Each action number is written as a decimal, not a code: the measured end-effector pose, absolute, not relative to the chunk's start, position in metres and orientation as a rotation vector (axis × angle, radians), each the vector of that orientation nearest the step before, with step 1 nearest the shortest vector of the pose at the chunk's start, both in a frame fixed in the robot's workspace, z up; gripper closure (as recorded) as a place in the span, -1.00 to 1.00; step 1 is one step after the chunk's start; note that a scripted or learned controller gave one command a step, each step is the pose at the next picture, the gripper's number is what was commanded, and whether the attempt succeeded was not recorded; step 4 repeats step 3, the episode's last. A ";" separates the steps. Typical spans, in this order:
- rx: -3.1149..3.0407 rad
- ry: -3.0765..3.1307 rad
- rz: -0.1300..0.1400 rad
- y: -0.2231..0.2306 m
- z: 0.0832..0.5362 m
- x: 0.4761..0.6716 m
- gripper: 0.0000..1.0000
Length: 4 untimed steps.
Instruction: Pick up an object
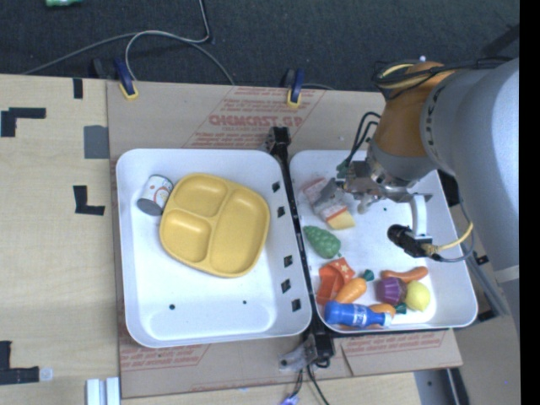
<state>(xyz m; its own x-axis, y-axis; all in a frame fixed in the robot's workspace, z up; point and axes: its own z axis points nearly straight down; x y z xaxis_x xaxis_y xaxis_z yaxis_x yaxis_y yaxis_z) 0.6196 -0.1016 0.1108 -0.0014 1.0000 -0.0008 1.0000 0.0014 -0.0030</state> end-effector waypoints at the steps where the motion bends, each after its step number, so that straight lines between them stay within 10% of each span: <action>1: -2.220 -2.224 -0.001 -0.108 0.086 0.611 -1.00; 2: -2.221 -2.224 -0.001 -0.109 0.086 0.625 -1.00; 3: -2.219 -2.224 0.001 -0.109 0.095 0.625 1.00; 4: -2.219 -2.224 0.001 -0.109 0.095 0.625 1.00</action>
